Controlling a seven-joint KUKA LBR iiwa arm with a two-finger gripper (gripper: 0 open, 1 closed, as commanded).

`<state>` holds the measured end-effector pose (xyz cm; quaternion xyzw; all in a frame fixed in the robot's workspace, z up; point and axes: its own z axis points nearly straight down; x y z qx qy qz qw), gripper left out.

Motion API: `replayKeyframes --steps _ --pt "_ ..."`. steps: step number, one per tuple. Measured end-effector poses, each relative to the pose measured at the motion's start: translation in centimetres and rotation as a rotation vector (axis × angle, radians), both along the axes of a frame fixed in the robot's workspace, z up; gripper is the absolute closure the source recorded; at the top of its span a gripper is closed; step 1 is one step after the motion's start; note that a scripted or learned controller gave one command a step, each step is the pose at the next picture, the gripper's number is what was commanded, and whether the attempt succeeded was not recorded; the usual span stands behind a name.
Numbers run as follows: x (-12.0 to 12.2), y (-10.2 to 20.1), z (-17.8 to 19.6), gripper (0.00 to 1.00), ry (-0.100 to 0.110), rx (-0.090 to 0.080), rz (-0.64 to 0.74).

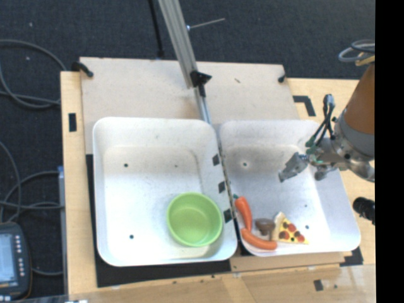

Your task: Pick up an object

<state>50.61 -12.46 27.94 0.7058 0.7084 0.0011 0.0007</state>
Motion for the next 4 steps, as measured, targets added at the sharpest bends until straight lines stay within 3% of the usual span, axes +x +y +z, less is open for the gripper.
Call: replayKeyframes --steps 1,4 --pt "0.0 0.0 0.0 0.00 -0.001 0.000 -0.001" --pt "-1.1 -0.8 -14.6 0.00 0.006 -0.002 -0.005"
